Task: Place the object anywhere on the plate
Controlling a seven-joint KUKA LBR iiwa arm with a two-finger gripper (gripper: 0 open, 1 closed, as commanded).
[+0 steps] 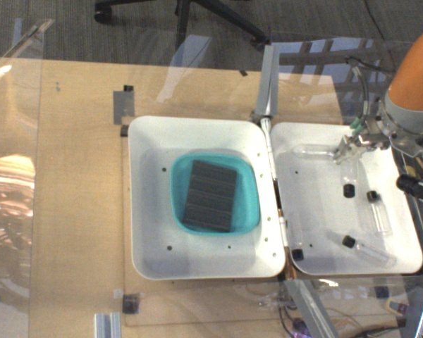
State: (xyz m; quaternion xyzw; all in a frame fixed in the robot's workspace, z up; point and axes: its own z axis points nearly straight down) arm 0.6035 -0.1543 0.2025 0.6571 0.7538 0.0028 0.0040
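A teal plate (215, 192) lies in the middle of the left white bin (148, 210). A dark grey ridged block (210, 195) rests flat on the plate, slightly tilted. The arm, with its orange band (417, 69), comes in from the upper right. Its gripper (350, 145) hangs over the far part of the right bin (409, 259), well away from the plate and the block. Nothing can be seen between its tips.
Several clear tubes with black caps lie in the right bin: one (349, 188) near the middle, one (377, 210) to its right, one (363, 248) at the front. A metal post (266, 83) stands behind the bins' shared wall.
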